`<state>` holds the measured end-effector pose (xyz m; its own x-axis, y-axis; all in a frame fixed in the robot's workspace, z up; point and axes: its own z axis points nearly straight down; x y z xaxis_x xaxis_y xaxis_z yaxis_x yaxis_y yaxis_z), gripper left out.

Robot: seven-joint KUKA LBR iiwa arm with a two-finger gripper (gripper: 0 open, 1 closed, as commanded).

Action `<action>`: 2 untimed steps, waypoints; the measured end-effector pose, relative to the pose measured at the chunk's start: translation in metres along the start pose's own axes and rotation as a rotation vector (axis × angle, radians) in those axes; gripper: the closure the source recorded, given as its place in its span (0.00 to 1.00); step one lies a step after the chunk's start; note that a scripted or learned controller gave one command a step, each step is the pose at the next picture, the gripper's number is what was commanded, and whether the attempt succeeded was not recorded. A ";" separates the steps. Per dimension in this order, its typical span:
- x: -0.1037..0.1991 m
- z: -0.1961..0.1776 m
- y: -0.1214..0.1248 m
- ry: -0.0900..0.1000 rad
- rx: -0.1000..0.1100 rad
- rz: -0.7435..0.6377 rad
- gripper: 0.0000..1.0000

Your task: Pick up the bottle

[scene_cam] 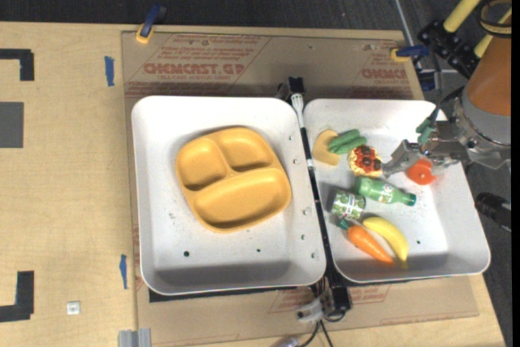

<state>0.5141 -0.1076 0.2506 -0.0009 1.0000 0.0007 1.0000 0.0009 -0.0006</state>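
The hand (409, 154) hangs over the right bin (455, 256), reaching in from the right, its metal fingers (400, 158) pointing left and down toward the middle of that bin. Whether the fingers are parted or closed cannot be told, and nothing can be seen gripped between them. Just beside the hand, on its lower right, lies a red tomato (420, 172); whether the hand touches it is unclear. The bottle (384, 193), green with a white label, lies on its side on the bin floor just below and left of the fingertips, apart from them as far as can be seen, its neck pointing right. Things crowd round the bottle: a green can (348, 206) lies against its left end, a banana (387, 236) and a carrot (367, 243) lie just below it, and a red and yellow toy (365, 160) sits just above it, between the bottle and a green pepper (344, 140) that rests on a pale yellow piece (325, 150). The left bin (154, 199) holds an upturned orange divided plate (232, 177). Both bins sit on cardboard (203, 61) clamped to the table (57, 175), with blue tape marks along its left side.
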 end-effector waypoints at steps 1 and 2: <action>0.000 0.094 -0.005 0.000 0.001 -0.118 0.00; -0.032 0.149 0.036 -0.001 -0.002 0.009 0.00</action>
<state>0.5499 -0.1393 0.1015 0.0084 1.0000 -0.0003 1.0000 -0.0084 0.0009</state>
